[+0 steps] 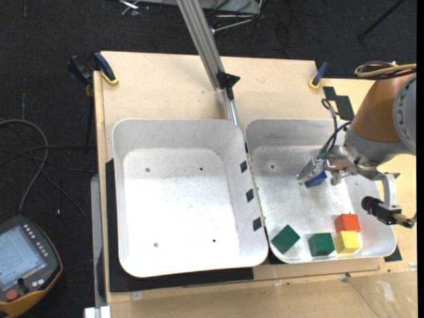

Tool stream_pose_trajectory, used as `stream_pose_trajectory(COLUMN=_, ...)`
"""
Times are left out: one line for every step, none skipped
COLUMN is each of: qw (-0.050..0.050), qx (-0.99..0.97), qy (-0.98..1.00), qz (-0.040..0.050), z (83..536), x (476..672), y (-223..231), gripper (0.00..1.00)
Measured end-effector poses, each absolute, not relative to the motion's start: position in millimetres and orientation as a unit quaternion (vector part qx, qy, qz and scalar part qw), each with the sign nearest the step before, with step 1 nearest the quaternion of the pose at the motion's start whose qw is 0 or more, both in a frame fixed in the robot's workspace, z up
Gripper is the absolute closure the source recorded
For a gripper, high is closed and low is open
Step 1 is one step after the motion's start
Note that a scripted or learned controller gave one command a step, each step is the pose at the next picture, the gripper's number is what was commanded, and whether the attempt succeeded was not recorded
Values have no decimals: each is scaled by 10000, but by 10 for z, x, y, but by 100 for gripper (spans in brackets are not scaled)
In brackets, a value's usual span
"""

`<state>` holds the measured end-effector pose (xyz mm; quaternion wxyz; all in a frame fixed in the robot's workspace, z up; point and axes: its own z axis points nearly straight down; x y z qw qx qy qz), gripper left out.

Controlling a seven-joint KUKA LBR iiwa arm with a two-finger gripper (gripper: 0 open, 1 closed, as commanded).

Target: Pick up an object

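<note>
My gripper (313, 175) over middle of right bin (278, 134); small blue thing at its tip, can't tell if gripped or how wide gripper stands. Near front edge: two green blocks (286, 238) (321, 244), yellow block (348, 242), orange block (347, 222) touching yellow.

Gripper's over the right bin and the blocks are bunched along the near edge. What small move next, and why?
Probably shift the gripper toward the near edge and centre it over the dark green block. That one lies a little apart from the green block, yellow block and orange block, which sit packed together, so the fingers should have more room around it.
</note>
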<state>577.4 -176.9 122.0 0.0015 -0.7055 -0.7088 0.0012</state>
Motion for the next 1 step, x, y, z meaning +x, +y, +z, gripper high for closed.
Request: stream_pose_trajectory(qw=-38, qx=-7051, qy=-7091, qz=-13, z=962, x=6287, y=-1580, gripper=0)
